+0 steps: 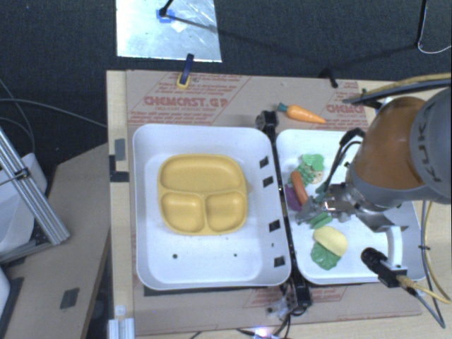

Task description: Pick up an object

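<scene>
Gripper (316,210), low in the right bin (402,221), its metal fingers among the toy foods; whether they are spread or pressed together cannot be told; no item is plainly seen between them. Just left of it, a small orange carrot-like piece (299,186) and a purple piece (292,199); far of it, a green leafy piece (311,165); near of it, a yellow piece (330,240) over a green one (324,258). Left bin (152,189) holds a yellow divided tray (203,193). A carrot (302,114) lies on the cardboard (233,97) beyond the bins.

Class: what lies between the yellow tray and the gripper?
The bins' adjoining walls with black clips, then a purple piece and a small carrot, before the gripper.
</scene>
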You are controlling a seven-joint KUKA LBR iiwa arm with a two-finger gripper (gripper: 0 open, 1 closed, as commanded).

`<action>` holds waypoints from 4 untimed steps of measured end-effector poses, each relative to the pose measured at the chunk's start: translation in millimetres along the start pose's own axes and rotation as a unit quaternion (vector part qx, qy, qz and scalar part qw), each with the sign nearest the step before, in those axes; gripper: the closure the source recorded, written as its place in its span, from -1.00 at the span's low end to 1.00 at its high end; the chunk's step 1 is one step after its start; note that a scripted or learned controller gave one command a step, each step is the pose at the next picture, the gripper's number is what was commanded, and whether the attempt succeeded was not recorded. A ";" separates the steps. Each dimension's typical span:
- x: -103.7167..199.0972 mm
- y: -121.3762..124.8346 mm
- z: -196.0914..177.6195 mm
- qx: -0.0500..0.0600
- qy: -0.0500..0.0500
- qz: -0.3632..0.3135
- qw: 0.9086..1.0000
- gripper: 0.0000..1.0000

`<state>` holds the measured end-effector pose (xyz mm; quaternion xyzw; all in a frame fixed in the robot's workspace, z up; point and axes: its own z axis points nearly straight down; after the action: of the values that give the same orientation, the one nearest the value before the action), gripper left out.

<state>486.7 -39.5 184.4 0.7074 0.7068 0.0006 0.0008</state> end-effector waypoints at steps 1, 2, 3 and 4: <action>-9.4 0.0 0.0 0.000 0.000 0.000 1.000 -1.00; -45.7 -1.9 68.1 0.003 0.000 0.001 1.000 -1.00; -43.3 0.4 54.1 0.000 0.000 -0.001 1.000 1.00; 30.3 1.4 -2.9 -0.002 0.002 -0.006 1.000 1.00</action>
<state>488.2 -9.3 187.3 0.7030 0.7112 0.0035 0.0013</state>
